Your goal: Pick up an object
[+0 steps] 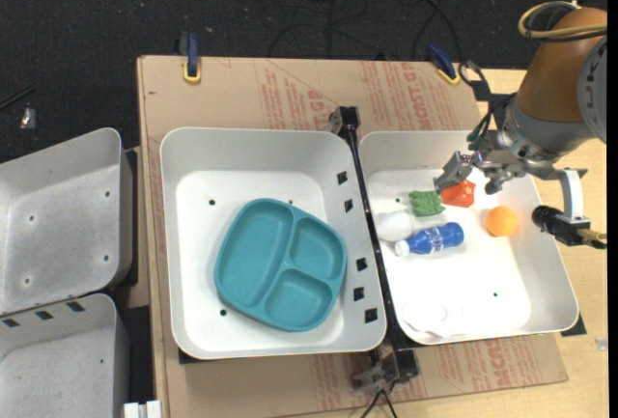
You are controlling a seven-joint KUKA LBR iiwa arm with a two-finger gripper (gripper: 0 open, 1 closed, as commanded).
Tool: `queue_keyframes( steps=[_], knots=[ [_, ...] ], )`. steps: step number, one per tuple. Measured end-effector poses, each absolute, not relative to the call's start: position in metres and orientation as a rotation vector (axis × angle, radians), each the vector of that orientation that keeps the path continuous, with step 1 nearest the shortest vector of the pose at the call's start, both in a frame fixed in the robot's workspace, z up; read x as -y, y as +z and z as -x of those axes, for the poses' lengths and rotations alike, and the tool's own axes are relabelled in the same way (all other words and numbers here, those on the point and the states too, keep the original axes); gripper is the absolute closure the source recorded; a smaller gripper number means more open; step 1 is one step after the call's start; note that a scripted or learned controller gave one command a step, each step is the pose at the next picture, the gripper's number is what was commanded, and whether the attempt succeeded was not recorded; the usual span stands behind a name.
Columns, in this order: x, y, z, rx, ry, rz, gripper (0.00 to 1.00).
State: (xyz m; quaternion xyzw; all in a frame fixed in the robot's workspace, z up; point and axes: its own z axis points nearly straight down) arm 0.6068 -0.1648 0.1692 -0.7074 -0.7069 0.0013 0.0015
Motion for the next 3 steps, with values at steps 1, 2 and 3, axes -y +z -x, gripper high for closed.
queue_keyframes(
  steps=[1, 2, 3],
  knots=[
    [0.163, 0.125, -0.602, 2.218, 0.004, 2.220, 0.00],
    [0.164, 0.138, -0.603, 2.222, -0.001, 2.223, 1.00],
    [0.164, 0.181, -0.607, 2.226, -0.004, 2.222, 1.00]
  ],
)
